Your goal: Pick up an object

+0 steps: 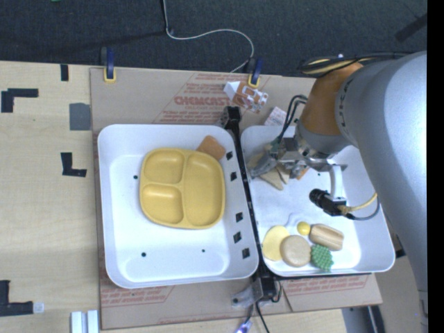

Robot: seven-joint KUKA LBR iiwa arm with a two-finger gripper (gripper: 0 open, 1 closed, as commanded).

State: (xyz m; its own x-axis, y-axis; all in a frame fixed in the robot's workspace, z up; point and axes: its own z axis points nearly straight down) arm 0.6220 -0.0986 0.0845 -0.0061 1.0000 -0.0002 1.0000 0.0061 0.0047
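Camera view: the gripper (277, 164) is seen low in the far left part of the right bin (368, 252), close to the divider between the two bins, with the grey arm (388, 123) reaching in from the right. Its grey fingers are spread in a shallow V, partly open, and point left and slightly near. A tan wedge (275, 180) lies just beneath the fingertips, touching or nearly touching them; whether it is actually pinched cannot be told, so no hold is claimed. The wedge's long axis runs roughly left-far to right-near, much in line with the fingers.

The other candidates are grouped at the near edge of the same bin, well apart from the gripper and toward the near right of it: a yellow disc (273, 241), a beige round piece (296, 250), a small yellow ball (304, 228), a tan roll (326, 236) lying across the bin, and a green piece (321, 257). In the left bin (114, 186) a yellow divided plate (182, 187) is set near the middle, with an orange-brown block (211, 146) at its far right corner, just across the divider from the gripper.

The wedge is judged the likeliest target, being directly under the fingers; a closing and a lift would be called for next.
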